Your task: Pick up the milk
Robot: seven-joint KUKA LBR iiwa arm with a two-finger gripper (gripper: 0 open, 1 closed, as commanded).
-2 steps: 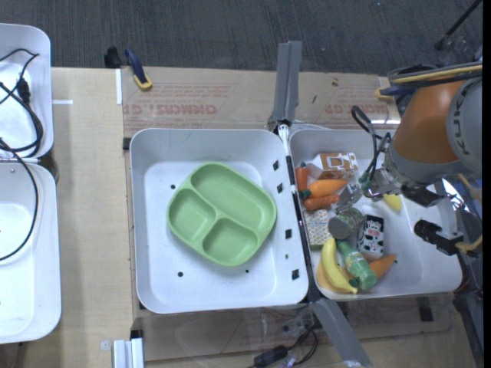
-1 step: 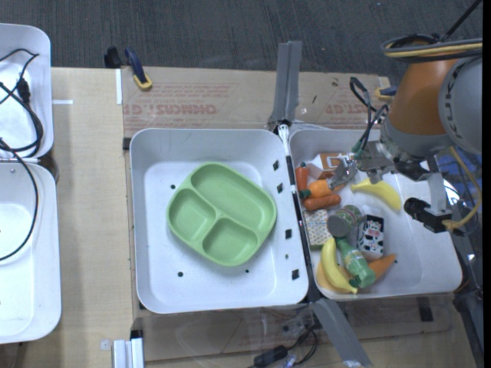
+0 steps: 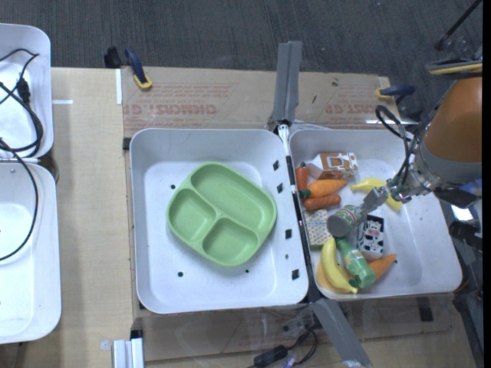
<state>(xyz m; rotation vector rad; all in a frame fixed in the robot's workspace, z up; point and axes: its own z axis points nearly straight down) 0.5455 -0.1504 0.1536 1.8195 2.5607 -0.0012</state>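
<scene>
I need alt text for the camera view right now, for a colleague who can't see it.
The gripper hangs over the right bin, just above a milk carton lying among carrots, a banana, a can and a green bottle. The left bin holds a green divided plate.

Mirrored, illegible red print on cardboard (image 3: 192, 98)

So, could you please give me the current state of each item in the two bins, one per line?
green plate: upright, alone in the left bin.
milk: lying flat in the right bin, not gripped.
carrots: lying side by side.
banana: lying by the near wall.
green bottle: on its side, beside the banana.
can: tipped over.
gripper: low above the right bin.
</scene>
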